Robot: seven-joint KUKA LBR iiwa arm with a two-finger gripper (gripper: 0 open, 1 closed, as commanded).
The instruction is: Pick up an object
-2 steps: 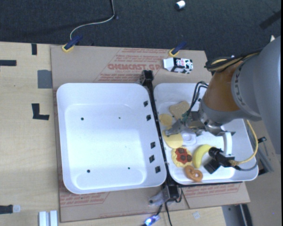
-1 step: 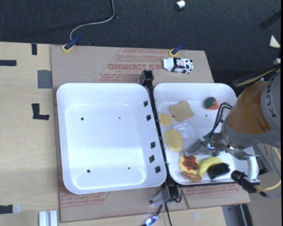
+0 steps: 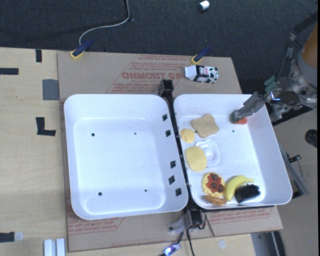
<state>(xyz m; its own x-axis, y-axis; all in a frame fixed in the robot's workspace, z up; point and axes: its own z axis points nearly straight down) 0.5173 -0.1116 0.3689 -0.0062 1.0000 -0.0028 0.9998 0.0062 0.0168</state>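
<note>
Over the right bin's [image 3: 277,159] far edge our pincer [image 3: 239,117] hangs, grip state unreadable, toast [image 3: 205,125] just left of it, banana [image 3: 236,184] well below; we risk clipping the rim or closing on nothing.

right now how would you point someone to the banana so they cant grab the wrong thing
Look in the right-hand white bin, at its near right corner. The banana lies there, a curved yellow piece between a round pizza slice with red spots and a black object. It is the only long, curved yellow thing there.
</note>
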